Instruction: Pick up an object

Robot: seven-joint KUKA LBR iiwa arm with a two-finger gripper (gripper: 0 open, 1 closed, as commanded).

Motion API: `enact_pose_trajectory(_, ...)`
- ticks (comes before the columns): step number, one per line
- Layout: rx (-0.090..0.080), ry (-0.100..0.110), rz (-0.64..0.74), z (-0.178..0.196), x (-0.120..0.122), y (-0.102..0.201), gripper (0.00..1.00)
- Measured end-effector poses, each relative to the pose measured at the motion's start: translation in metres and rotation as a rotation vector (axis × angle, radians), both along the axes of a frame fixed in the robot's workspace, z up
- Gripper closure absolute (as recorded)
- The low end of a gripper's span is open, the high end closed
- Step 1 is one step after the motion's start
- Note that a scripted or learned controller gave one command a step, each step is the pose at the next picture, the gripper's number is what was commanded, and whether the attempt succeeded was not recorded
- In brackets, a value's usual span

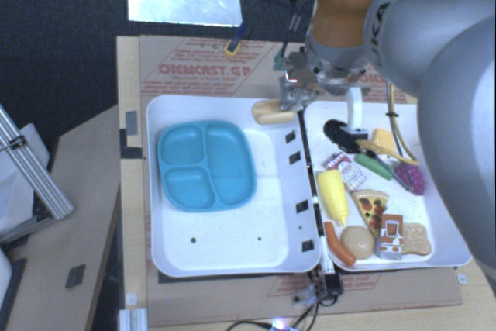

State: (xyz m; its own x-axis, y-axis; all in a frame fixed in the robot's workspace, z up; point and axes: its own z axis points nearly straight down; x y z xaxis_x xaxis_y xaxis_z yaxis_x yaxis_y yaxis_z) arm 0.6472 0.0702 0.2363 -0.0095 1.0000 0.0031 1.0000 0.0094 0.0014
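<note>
Gripper (293, 95) sits low at the bins' far edge. A tan bread roll (273, 113) lies right beneath it, touching. Can't tell if it's clenched.

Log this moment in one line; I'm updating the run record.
pincer over bun at left bin's top right | tray in left bin

Arm (434, 50) hides right bin's (446, 248) far corner

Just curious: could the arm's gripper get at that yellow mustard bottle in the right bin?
Probably yes. The mustard bottle lies uncovered near the divider, open from above; the gripper sits at the bins' far edge.
</note>
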Motion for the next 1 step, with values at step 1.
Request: enact_pose_trajectory(1, -0.003, -0.001, -0.004, -0.0022, 0.0018, 0.0045, 1.00)
